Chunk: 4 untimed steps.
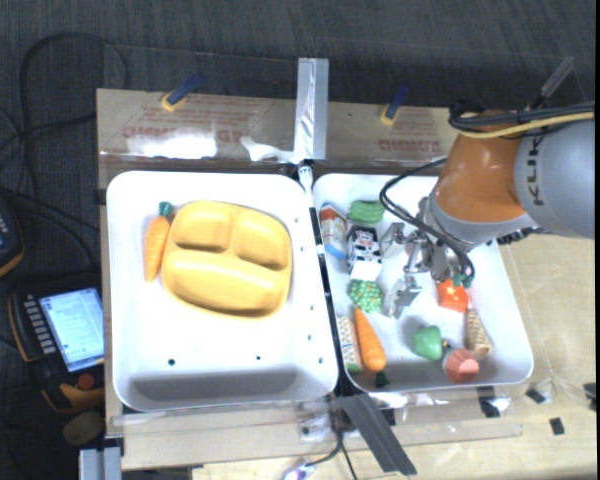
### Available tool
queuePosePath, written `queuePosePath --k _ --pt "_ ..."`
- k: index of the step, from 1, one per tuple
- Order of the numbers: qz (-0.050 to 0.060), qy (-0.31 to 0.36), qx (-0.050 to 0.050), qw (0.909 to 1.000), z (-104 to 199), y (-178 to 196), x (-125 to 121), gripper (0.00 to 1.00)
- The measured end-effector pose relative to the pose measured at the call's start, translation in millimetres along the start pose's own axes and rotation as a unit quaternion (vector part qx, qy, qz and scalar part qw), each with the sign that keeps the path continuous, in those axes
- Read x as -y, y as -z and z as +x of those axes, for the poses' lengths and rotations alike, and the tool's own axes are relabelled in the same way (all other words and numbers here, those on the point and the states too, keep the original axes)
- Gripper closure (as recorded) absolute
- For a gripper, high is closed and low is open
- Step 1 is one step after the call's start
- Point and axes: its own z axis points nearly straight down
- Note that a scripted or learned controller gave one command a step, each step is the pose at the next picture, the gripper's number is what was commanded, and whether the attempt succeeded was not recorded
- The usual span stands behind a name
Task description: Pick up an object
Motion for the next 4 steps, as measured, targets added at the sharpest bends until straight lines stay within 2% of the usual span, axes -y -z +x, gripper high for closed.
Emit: queuePosePath --k 1,2,3,4 --pt "0.000 0.014 0.000 0.9999 63 1 45 0.00" --pt "0.000 -0.029 0.005 0.9996 90 2 51 0.00" --pt "0.001 -0.081 -0.003 0.9967 58 0 27 0.00" --pt "0.000 -0.012 0.001 0.9999 89 1 89 0.00"
